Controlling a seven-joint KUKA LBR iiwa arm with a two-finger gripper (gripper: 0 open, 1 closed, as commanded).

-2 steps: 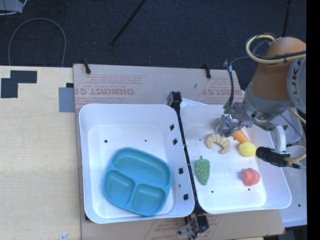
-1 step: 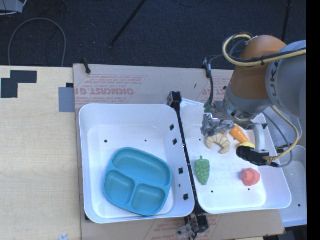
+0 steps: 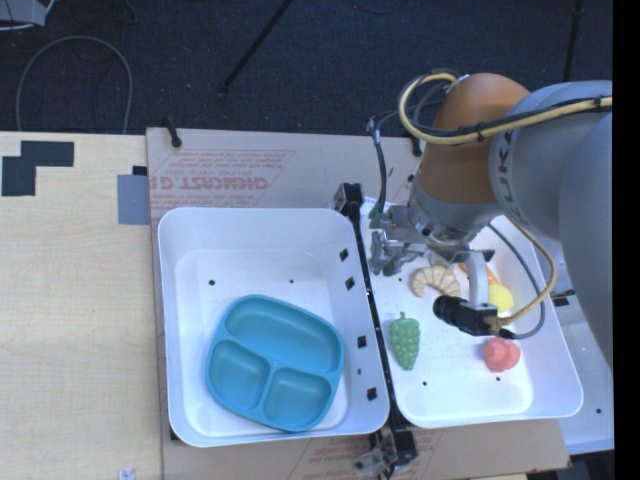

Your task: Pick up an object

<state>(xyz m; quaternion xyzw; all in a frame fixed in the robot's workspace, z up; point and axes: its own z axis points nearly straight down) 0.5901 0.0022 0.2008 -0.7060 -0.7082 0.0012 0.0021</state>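
In the right bin (image 3: 545,393) lie a green bunch of grapes (image 3: 404,340), a tan croissant-shaped piece (image 3: 435,281), a red round fruit (image 3: 502,354) and a yellow piece (image 3: 501,298) partly hidden behind the robot's fittings. My gripper (image 3: 390,256) hangs low over the right bin's far left corner, close to the divider between the bins. It is just left of the croissant piece and above the grapes. Nothing shows in its grasp.
A blue divided plate (image 3: 275,361) lies in the left bin (image 3: 180,268). The grey arm with its orange band (image 3: 475,118) covers the right bin's far right part. Cardboard (image 3: 230,173) lies under both bins, with a pale wooden bench (image 3: 70,318) to the left.
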